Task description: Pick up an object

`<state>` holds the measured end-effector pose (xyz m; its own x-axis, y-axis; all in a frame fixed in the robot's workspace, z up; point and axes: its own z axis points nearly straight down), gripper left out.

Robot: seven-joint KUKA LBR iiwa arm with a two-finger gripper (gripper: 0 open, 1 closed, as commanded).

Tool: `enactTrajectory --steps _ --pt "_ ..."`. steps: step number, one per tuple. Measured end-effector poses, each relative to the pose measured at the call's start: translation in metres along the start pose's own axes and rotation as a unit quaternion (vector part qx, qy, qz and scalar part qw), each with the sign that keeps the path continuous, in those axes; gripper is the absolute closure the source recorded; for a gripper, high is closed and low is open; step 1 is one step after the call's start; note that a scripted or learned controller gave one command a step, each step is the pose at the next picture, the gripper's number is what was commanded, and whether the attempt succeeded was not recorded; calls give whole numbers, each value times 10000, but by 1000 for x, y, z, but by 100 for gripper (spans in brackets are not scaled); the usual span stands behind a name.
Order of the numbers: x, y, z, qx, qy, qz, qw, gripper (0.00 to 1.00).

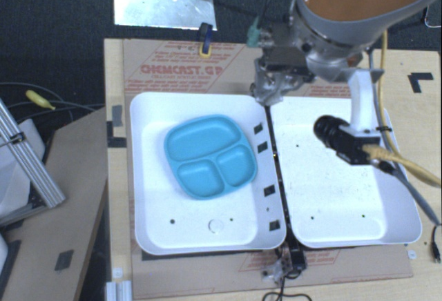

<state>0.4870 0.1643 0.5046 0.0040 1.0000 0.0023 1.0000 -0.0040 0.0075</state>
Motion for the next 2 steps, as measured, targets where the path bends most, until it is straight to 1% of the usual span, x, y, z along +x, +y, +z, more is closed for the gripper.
enactTrajectory --steps 1,2 --pt "4 0 -8 12 5 -52 10000 100" --pt "-40 -2 134 101 -35 1 9999 100"
